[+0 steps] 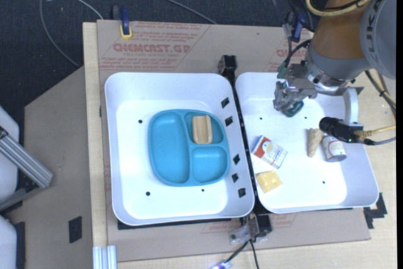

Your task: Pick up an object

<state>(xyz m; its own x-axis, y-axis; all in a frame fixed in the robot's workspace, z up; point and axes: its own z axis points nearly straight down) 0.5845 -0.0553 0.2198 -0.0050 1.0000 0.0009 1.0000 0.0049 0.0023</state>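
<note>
**Gripper over right bin, nothing seen in its fingers**

Landmark: the black divider between the two white bins.

- Arm comes in from the right, orange band above the wrist. Gripper hangs just right of the divider's upper part, over the right bin. Can't tell if it's spread or closed; the tip is a dark blur from this angle. No object visible in it.
- Right of the divider, near its lower half: small carton, white with red and blue print, text too small to read. Below that, a yellow cracker-like square.
- Further right: a tan lumpy piece, then a small can on its side, touching a black fitting with a cable.
- Left of the divider: left bin holds a blue divided plate. A tan block sits in the plate's upper right compartment.
- Board under the bins, above the left one: red print reads "CHEMCAST GP". Blue and yellow clamp on its top edge.
</note>
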